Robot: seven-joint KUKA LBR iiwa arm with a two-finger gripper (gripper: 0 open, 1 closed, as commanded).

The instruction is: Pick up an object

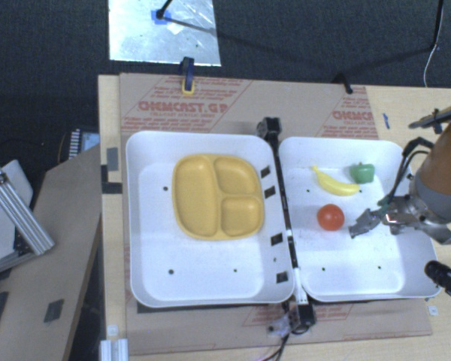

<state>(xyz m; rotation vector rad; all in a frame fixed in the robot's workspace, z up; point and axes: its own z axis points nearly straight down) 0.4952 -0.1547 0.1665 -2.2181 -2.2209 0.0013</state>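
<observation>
In the right bin [346, 277] lie a red tomato-like ball [331, 216], a yellow banana [334, 183] and a small green pepper [362, 172]. My gripper [363, 223] reaches in from the right edge and hovers just right of the red ball, a little apart from it. Nothing shows between its fingers. The banana and pepper lie farther back, above the gripper in the view.
The left bin [146, 269] holds a yellow divided plate [216, 195]. A black divider strip [279, 209] runs between the two bins. A metal sheet [164, 21] lies on the dark floor beyond the bench.
</observation>
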